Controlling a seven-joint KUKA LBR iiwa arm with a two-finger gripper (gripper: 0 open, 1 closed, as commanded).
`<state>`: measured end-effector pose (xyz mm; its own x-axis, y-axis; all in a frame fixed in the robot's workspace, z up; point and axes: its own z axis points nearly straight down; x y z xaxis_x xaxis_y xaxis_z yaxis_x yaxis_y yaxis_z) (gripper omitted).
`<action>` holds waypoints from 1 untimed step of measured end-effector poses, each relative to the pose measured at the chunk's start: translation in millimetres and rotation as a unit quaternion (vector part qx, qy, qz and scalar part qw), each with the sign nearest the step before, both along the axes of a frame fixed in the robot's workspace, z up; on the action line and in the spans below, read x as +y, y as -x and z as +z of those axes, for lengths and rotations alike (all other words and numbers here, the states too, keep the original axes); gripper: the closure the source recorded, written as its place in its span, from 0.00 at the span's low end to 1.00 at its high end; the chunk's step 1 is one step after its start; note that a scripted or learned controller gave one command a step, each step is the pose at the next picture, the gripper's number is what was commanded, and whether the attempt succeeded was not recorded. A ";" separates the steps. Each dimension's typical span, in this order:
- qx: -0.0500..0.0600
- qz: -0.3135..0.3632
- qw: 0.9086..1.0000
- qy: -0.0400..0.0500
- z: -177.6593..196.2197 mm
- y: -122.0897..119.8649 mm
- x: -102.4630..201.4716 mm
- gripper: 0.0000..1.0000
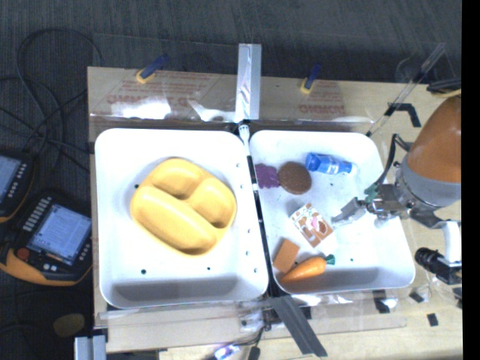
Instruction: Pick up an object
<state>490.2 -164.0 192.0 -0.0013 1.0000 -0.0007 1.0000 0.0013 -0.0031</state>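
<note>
2 shallow white bins are seen side by side on the bench. The left bin (pixel 112 276) is occupied by a large yellow bun-shaped object (pixel 182 205), which lies at its middle. In the right bin (pixel 390 272), several small things are scattered. A blue bottle (pixel 328 163) is laid on its side near the far wall. A brown round disc (pixel 294 177) is placed just left of it, and a purple piece (pixel 266 175) is found beside the disc, against the bin's left wall. A small printed card (pixel 311 224) is laid near the middle of the bin. At the near wall, an orange block (pixel 285 254) is seen, with a toy carrot (pixel 306 268) touching it on its right.

The gripper (pixel 351 211) is positioned low over the right half of the right bin, just to the right of the printed card, with the arm reaching in from the right. Whether it is set wide or narrow cannot be told from this view. Nothing is seen between its tips, and the card is lying flat on the bin floor.
</note>
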 end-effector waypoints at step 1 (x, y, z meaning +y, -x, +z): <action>0.001 -0.084 0.996 0.000 -32.0 -69.0 46.7 0.00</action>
